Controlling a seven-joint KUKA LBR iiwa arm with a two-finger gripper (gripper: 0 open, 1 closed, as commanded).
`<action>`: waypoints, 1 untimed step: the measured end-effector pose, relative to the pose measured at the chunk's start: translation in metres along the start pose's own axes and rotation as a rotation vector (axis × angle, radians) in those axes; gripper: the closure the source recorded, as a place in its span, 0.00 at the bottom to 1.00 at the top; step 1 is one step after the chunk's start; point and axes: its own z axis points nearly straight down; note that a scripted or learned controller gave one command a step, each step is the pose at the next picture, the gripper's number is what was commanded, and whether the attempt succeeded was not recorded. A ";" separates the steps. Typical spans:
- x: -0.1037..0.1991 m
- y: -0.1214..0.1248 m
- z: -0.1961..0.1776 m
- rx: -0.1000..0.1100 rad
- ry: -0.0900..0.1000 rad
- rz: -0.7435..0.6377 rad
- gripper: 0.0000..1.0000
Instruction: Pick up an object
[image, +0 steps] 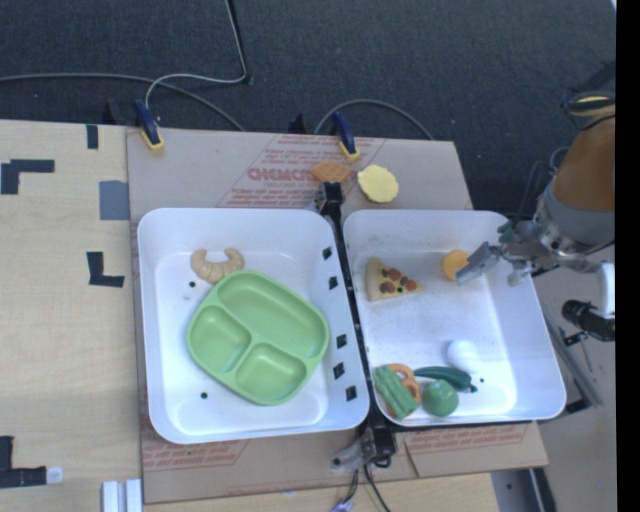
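Orange piece (455, 264) lies just beside pincer (480, 264).

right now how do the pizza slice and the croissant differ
The pizza slice is a flat yellow wedge with red toppings; the croissant is a tan curved crescent. The pizza slice lies in the right bin, while the croissant lies in the left bin, just above the green plate. Both are toy foods lying free on a bin floor.
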 end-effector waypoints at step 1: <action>0.012 0.058 0.099 -0.008 -0.003 -0.002 0.00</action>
